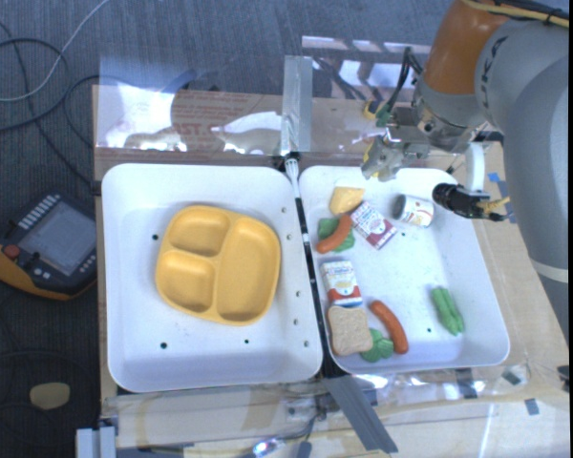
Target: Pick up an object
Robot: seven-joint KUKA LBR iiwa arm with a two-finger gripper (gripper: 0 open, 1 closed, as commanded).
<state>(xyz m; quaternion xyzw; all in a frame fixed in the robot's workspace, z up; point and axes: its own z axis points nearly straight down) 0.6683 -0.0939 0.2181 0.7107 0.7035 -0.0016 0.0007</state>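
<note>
- Camera view: arm [497, 55] reaches in from the right; gripper [380, 163] hangs over the far rim of the right bin [477, 284].
- Jaws: whether spread or pressed together, cannot tell; nothing is seen between them.
- Progress: judged not yet begun. No item is lifted; the descent, grasp and lift all remain.
- Nearest candidate: cheese wedge [346, 199], lying in the right bin's far corner, just below and left of the gripper, apart from it.
- Other items in that bin: packet [371, 224], can [415, 210], carrot [334, 236], sausage [389, 324], bread [349, 330], green pod [448, 310].
- Left bin [134, 351] holds a yellow tray [218, 262].
</note>
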